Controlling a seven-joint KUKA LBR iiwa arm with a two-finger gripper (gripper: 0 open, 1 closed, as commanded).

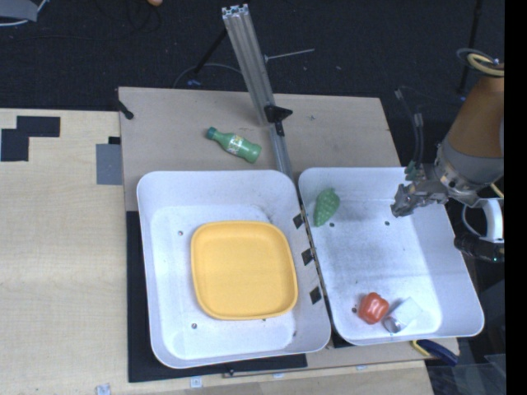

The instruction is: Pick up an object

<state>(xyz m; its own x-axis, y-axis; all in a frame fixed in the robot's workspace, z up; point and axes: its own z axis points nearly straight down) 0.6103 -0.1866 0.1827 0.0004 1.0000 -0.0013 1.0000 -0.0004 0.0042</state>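
In the right bin (428, 245) a bumpy green object (326, 206) lies near the upper left corner. A red-orange pepper-like object (373, 307) sits near the front edge, with a small clear and grey item (398, 318) just right of it. My gripper (403, 203) hangs over the bin's upper right part, well apart from all of these. Nothing shows between its fingers.
The left bin (165, 245) holds a yellow square plate (244, 269). A green bottle (234, 144) lies on the bench behind the bins. A slanted metal bar (257, 72) rises from between the bins. The arm's grey body (473, 146) stands at the right.
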